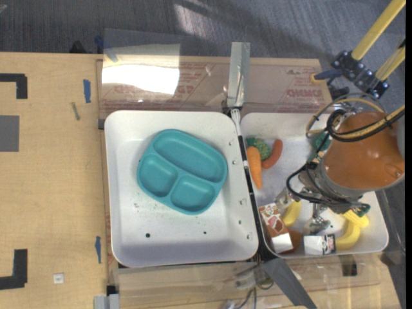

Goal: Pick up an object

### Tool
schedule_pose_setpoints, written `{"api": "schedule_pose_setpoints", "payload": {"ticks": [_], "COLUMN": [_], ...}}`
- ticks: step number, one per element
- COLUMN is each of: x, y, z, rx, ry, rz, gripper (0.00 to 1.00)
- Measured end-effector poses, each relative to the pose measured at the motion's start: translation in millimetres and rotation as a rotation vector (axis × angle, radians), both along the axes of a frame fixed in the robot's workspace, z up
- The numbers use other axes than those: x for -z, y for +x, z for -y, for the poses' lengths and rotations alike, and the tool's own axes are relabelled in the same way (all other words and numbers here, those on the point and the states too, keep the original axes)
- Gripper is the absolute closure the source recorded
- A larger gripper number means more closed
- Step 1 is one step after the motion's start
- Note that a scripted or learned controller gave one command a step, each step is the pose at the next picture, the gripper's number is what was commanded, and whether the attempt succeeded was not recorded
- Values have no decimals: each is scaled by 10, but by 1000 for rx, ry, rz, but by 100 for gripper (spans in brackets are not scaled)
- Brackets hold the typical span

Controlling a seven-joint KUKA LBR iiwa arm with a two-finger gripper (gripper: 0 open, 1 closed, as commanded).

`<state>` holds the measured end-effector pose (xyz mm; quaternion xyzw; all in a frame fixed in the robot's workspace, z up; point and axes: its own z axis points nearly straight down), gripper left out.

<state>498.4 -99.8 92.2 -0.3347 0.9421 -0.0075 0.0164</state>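
At lower right, the arm's fingers (317, 219) reach down into the right bin (380, 237) among yellow bananas (353, 232) and small cartons (273, 221); whether they are spread or pinching I cannot tell.

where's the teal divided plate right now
The teal three-compartment plastic plate lies in the left shallow white bin, roughly centred, left of the divider from the orange toy carrot in the right bin.
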Motion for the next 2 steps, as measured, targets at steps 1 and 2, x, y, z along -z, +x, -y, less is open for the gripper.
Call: {"api": "schedule_pose_setpoints", "payload": {"ticks": [1, 2], "x": [0, 1], "y": [-6, -13], "z": [-28, 20], "rx": [-54, -66], "ry": [0, 2], "rz": [0, 1], "gripper": [0, 0]}}
